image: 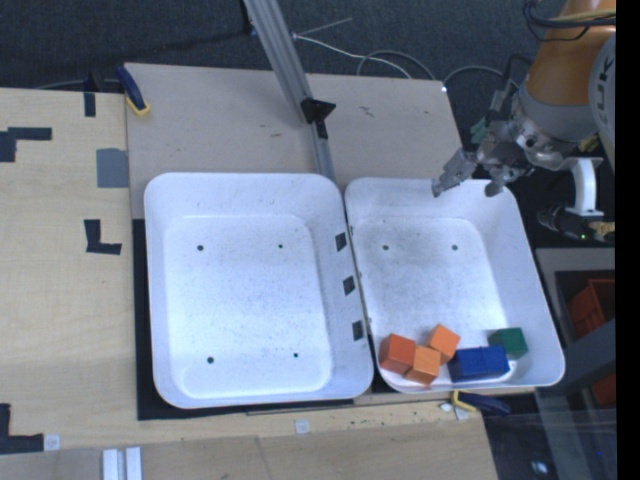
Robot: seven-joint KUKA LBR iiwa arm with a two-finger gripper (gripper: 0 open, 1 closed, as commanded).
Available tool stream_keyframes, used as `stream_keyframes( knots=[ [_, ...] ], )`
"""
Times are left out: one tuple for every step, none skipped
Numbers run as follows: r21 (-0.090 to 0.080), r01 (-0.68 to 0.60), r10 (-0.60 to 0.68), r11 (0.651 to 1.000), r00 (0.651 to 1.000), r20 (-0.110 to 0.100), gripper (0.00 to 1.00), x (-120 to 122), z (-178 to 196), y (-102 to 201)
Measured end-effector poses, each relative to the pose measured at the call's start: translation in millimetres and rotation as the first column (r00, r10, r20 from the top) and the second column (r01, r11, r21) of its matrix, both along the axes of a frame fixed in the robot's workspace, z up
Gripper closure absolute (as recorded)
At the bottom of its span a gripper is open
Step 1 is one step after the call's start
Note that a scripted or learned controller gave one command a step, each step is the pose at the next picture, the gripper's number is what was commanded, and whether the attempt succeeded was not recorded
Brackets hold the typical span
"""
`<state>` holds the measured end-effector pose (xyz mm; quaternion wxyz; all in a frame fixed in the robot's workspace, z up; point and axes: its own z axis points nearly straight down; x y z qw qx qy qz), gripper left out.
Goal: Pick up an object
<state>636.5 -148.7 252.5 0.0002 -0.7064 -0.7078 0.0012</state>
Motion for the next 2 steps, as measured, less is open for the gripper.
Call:
stream_keyframes(
  knots=[
    [0.001,0.001,-0.001,1.000,1.000,0.004,0.00,-40.5,31.6,7.7],
    [0.001,-0.003,0.003,1.000,1.000,0.008,0.00,-8.9,79.4,27.5]
  ],
)
